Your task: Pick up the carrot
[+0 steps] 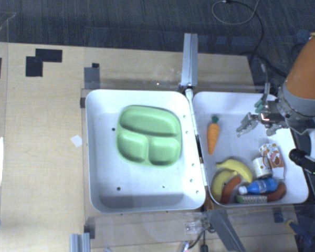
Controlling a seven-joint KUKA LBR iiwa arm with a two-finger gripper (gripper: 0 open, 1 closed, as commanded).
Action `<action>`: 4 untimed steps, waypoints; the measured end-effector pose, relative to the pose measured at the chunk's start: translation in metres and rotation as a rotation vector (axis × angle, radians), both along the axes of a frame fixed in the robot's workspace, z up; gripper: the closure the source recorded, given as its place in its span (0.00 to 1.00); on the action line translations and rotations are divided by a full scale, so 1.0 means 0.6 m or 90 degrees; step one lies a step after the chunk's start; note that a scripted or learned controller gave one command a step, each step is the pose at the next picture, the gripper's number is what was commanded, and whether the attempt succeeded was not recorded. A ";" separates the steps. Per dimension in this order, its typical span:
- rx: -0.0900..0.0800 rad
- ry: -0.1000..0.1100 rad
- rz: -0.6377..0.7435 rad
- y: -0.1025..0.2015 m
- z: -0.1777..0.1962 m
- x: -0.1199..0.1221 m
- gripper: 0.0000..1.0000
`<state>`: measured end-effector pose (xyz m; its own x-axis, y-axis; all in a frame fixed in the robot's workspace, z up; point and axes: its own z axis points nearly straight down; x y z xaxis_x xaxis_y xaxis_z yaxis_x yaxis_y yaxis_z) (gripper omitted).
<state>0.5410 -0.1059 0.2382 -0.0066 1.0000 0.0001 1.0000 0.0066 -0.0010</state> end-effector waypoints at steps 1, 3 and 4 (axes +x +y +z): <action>0.000 0.002 -0.135 0.020 -0.167 0.101 0.00; -0.002 -0.010 0.212 0.013 -0.249 0.061 0.00; 0.000 -0.003 0.368 -0.033 -0.240 0.103 0.00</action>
<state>0.6030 -0.1260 0.0941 -0.5521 0.8338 -0.0022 0.8338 0.5521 0.0038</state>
